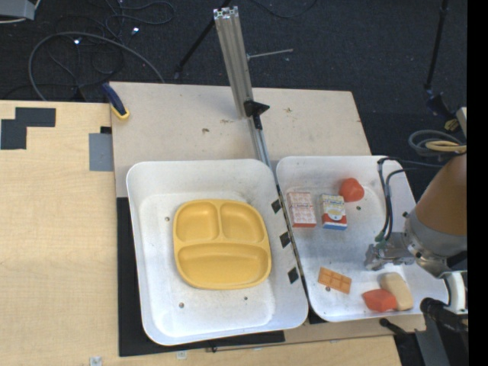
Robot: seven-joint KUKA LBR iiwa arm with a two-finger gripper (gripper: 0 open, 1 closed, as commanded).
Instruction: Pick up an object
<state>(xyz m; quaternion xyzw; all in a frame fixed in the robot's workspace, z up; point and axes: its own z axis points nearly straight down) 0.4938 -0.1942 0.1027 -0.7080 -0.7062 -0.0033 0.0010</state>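
The right bin holds several small objects: a red round piece, a pink carton, a white and blue carton, an orange cracker, a red piece and a tan bread roll. My gripper hangs low over the right side of this bin, just above the bread roll. Nothing shows between its fingers.
The left bin carries a yellow divided plate. A metal post rises behind the bins. The arm reaches in from the right over the bin's edge. Cables lie on the dark floor at the back.
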